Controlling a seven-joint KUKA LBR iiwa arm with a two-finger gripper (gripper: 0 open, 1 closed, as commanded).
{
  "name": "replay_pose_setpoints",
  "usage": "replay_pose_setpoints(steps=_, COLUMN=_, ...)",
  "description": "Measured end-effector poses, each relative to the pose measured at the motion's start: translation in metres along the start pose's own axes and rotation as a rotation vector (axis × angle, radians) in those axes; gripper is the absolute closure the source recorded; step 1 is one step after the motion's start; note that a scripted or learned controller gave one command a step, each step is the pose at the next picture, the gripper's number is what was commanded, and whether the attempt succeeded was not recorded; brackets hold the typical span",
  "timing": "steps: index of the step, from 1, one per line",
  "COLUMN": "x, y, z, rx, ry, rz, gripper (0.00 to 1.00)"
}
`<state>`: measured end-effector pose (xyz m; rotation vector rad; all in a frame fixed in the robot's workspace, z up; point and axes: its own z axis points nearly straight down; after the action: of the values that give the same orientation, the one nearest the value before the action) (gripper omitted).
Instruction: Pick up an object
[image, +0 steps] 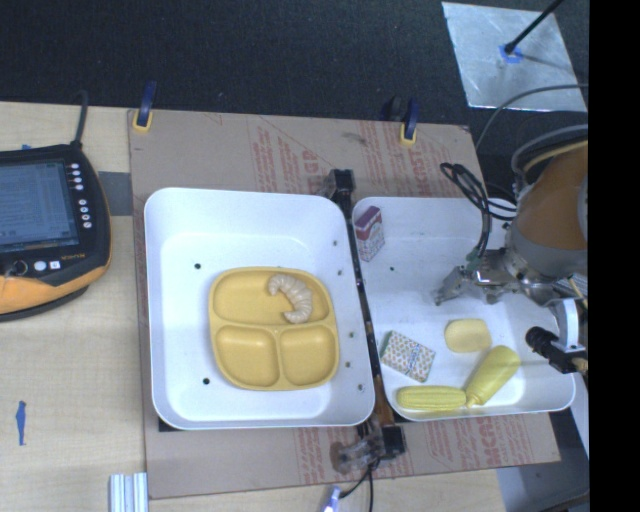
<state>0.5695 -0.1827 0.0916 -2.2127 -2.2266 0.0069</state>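
Two shallow white bins side by side. The left bin (170, 300) holds one yellow three-section plastic plate (245, 352), with a single pale curled shrimp-like piece (292, 296) in its top section. The right bin (420, 225) has five loose things: a small maroon-and-white carton (370, 232) standing at the top-left, a patterned flat packet (407, 355), a pale yellow rounded lump (467, 335), and two yellow corn cobs (432, 399) (493, 373) touching along the front edge. The grey arm comes in from the right, its two-finger gripper (460, 285) low over bare floor just above the lump, fingers spread, nothing between them.

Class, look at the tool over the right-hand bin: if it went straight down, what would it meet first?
Probably the bare floor of the right bin, beside the pale yellow block; the tool points downward, though depth is unclear.
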Motion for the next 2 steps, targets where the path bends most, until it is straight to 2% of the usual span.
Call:
replay_pose_setpoints(steps=1, x=-0.009, y=-0.029, z=0.0, rx=0.0, ry=0.0, rz=0.001, gripper=0.0)
replay_pose_setpoints(steps=2, x=0.004, y=-0.053, z=0.0, rx=0.0, ry=0.001, rz=0.002, gripper=0.0)
